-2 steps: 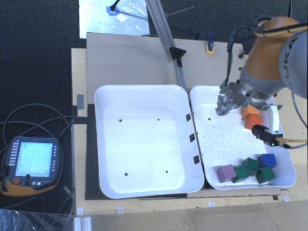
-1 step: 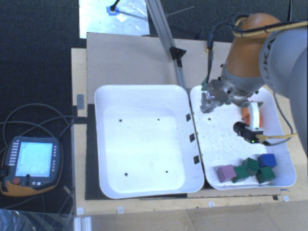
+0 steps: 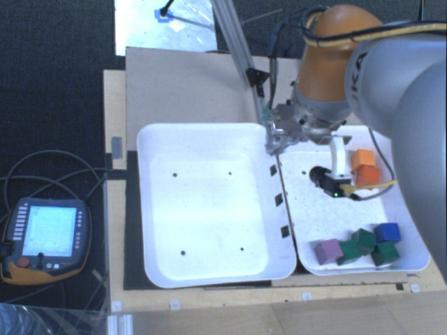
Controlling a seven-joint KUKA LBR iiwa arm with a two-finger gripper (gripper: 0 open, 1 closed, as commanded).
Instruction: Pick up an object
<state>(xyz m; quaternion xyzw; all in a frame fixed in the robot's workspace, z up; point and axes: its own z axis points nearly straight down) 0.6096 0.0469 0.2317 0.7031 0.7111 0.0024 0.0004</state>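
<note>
Fingers (image 3: 277, 137) over the far end of the seam between the two shallow white plastic bins on the bench.
From this angle I cannot tell whether my fingers are released or clenched. They hang where the left bin (image 3: 209, 208) meets the right bin (image 3: 307, 215). All the objects lie in the right bin. Two orange cubes (image 3: 364, 167) touch each other at its right side, near my wrist. A cluster sits in the near right corner: a mauve block (image 3: 326, 250) on the left, dark green blocks (image 3: 364, 240) beside it and a blue block (image 3: 387, 232) on the right. A grey handheld control pendant (image 3: 45, 237) with a lit screen lies well apart, left of the bench.
</note>
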